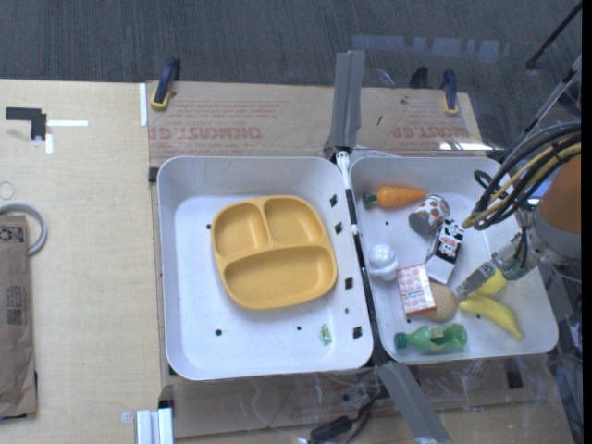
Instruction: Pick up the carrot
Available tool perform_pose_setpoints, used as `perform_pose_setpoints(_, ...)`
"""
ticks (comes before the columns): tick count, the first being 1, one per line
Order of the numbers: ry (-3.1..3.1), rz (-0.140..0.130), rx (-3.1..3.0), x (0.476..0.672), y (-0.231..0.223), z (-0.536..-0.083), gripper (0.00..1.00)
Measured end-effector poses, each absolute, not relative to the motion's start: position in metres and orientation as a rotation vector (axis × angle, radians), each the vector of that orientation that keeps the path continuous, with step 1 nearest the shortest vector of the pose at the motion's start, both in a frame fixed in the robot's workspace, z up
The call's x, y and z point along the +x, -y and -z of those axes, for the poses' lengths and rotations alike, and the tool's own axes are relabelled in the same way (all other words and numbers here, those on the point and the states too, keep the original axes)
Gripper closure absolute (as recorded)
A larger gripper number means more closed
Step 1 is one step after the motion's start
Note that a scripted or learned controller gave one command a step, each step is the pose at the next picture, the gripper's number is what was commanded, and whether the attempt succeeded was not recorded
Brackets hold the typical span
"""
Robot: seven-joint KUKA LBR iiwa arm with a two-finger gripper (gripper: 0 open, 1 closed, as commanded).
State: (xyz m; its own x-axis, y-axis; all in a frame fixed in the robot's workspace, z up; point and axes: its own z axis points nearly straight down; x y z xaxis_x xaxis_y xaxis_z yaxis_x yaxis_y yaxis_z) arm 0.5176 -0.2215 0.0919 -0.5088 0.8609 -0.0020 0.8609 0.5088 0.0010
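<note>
The carrot (400,195), orange with a green tip, lies near the back wall of the right bin (546,336), close to the divider. My gripper (475,280) hangs low over the right side of that bin, just above the banana (496,309) and well to the front right of the carrot. It is not touching the carrot.
Around the carrot sit a small printed can (427,215), a black-and-white carton (448,241), a white round object (382,259), a red-and-white box (415,290), a tan ball (443,303) and a green bottle (431,339). A yellow divided plate (274,251) lies in the left bin (185,322).
</note>
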Motion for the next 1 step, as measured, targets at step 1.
perform_pose_setpoints(1,-2.796,0.001,1.432,0.4780,0.2223,-0.1812,0.00)
